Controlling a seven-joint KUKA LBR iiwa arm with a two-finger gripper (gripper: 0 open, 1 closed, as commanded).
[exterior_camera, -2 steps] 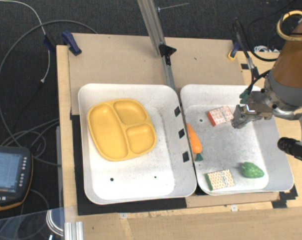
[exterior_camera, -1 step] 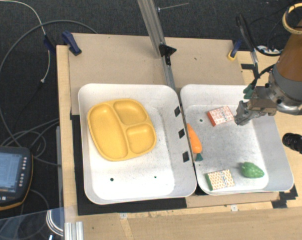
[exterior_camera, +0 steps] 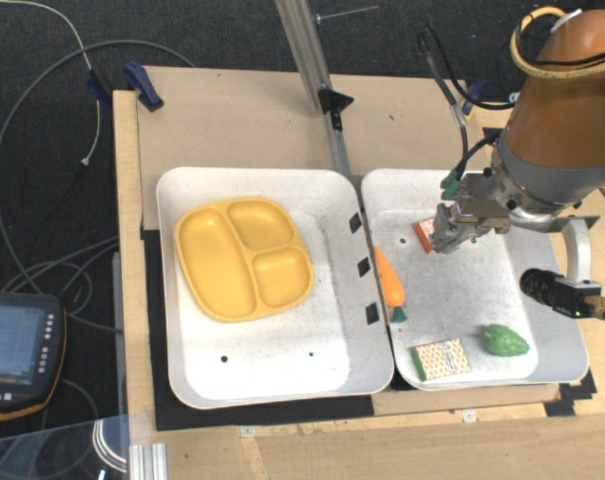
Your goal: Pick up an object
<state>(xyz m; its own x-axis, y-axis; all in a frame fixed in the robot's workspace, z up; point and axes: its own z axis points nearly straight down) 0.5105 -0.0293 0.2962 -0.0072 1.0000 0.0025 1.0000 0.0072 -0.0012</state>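
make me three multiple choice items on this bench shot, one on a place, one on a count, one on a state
1. Where does the carrot lie?
A. in the yellow plate
B. along the left edge of the right bin
C. on the bench outside both bins

2. How many compartments has the plate?
A. two
B. three
C. five

3. How does the gripper stand to the small red thing?
A. right beside it, low over the right bin
B. far off, over the left bin
C. lifted high with the carrot hanging from it

Key:
1 B, the carrot runs along the bin wall next to the divide.
2 B, one long section and two smaller ones show.
3 A, the gripper's tip sits just right of the red thing; whether it grips it cannot be told.
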